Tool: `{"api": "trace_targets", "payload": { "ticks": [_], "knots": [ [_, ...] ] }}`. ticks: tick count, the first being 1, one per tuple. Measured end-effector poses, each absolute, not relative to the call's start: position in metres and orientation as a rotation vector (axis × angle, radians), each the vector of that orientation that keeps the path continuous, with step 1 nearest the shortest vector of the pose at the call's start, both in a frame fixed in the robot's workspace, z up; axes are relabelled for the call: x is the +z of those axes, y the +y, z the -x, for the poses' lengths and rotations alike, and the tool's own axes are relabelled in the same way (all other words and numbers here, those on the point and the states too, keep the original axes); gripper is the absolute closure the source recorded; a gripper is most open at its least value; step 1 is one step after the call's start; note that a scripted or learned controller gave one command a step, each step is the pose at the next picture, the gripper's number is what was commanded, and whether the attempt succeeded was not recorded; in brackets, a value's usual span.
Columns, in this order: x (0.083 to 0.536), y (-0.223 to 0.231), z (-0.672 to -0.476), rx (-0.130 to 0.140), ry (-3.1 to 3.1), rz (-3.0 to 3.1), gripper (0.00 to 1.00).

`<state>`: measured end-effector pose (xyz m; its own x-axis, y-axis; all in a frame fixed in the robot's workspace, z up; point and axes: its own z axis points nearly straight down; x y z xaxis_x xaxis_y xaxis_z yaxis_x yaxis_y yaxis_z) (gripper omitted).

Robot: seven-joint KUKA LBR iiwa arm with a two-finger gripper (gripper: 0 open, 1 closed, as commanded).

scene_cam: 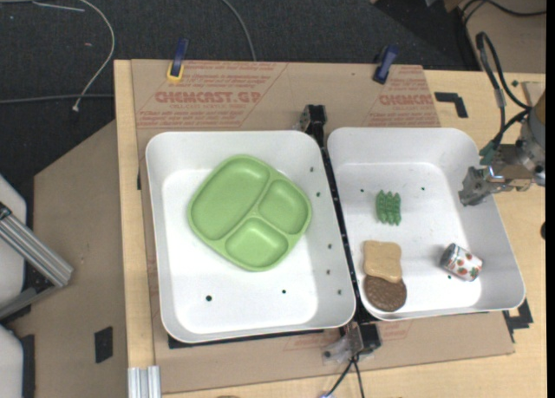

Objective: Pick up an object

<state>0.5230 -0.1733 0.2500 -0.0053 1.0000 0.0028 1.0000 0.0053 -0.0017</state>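
Gripper [476,186] hangs over the right bin's [434,146] right rim; whether it is open or closed I cannot tell. Inside lie a green toy [388,207], toast [382,258], a brown disc [386,292] and a small cup [460,261].

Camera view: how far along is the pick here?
Nothing looks picked yet. The hand sits at the right bin's right rim, with no object seen in it. The green toy, the toast piece and the small cup lie in that bin. Reaching, grasping and lifting remain.
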Motion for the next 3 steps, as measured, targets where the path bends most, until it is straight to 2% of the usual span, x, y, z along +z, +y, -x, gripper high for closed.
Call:
{"api": "trace_targets", "payload": {
  "ticks": [3],
  "knots": [
    [0.236,-0.037,-0.548,0.001,-2.224,2.212,1.00]
  ]
}}
